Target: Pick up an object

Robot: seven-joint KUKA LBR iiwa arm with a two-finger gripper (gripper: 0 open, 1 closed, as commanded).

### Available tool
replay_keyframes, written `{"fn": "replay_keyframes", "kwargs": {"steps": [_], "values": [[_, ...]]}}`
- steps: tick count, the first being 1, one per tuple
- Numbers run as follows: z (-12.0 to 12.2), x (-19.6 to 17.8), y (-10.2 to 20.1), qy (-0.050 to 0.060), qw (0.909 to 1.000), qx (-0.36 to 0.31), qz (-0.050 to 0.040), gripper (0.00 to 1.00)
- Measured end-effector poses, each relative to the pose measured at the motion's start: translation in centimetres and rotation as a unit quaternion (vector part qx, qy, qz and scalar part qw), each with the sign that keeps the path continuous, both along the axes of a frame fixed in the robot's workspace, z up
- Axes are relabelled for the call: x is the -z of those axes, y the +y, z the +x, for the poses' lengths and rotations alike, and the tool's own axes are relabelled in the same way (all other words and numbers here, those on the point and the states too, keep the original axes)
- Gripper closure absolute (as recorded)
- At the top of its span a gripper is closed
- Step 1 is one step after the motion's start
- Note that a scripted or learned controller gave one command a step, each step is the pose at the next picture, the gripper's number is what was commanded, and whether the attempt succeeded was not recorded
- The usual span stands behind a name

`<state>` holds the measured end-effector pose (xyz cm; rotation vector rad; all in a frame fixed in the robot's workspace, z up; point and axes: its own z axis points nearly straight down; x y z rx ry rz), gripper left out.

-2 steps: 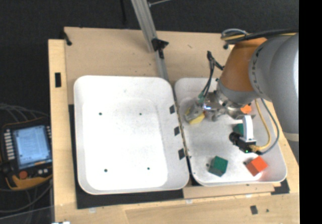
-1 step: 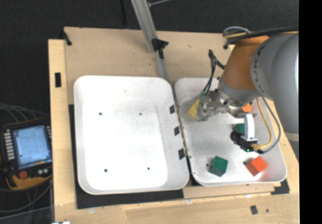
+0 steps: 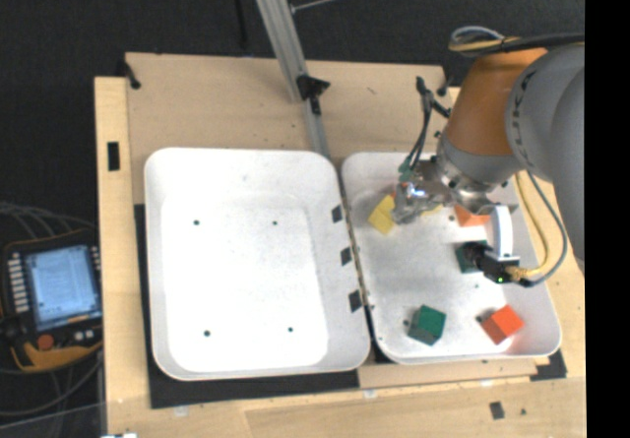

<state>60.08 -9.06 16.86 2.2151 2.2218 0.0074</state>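
Yellow block [image 3: 382,218], tilted, lies in the upper left part of the right bin [image 3: 394,347], just beside the gripper [image 3: 409,198], which hangs low over that bin's upper middle. Whether the gripper is released or clenched cannot be told from this view, and the block does not sit visibly between its tips. Grey arm [image 3: 551,111] with its orange band [image 3: 482,106] enters from the right above the bin's far edge. Green block [image 3: 426,324] rests near the bin's front wall, toward the left; orange-red block [image 3: 501,323] rests near the front right corner, well apart from it. A second green piece [image 3: 467,258] lies mid-right, partly covered by a black and white fitting on the arm. An orange piece [image 3: 471,219] shows just under the wrist. Left bin [image 3: 157,229] stands alongside, touching the right bin at the shared middle edge. Both bins sit on the bench [image 3: 197,101].
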Motion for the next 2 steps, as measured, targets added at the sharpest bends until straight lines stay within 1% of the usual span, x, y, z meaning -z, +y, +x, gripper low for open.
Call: {"fn": "replay_keyframes", "kwargs": {"steps": [1, 2], "values": [[0.1, -4.4, -0.2, 0.000, 1.0000, 0.000, -0.0003, 1.00], [0.0, -10.0, -1.2, -0.001, 1.0000, 0.000, -0.0008, 1.00]]}}
